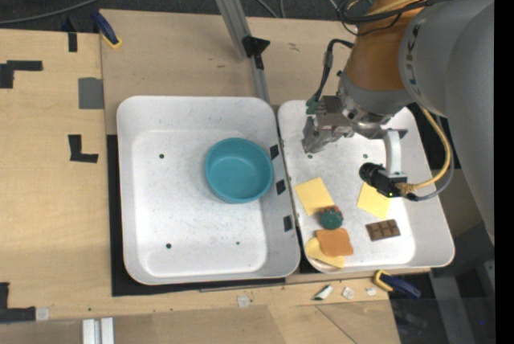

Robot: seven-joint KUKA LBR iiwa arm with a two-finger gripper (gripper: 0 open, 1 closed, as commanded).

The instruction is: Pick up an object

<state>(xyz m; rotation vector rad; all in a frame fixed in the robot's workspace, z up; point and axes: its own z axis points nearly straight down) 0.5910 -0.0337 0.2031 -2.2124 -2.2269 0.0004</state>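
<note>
Where wooden bench (48, 198): 2 white bins (144, 174)

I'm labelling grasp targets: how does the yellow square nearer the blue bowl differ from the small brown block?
The flat yellow square is larger and pale yellow; the small brown rectangular block is dark and ridged. The square lies toward the left side of the right white bin; the block lies nearer its right corner. Both lie flat.

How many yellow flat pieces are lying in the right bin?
2 clearly: one yellow square near the bin's left side, another yellow square right of it. A pale yellow piece peeks under the orange block; more may be hidden.
</note>
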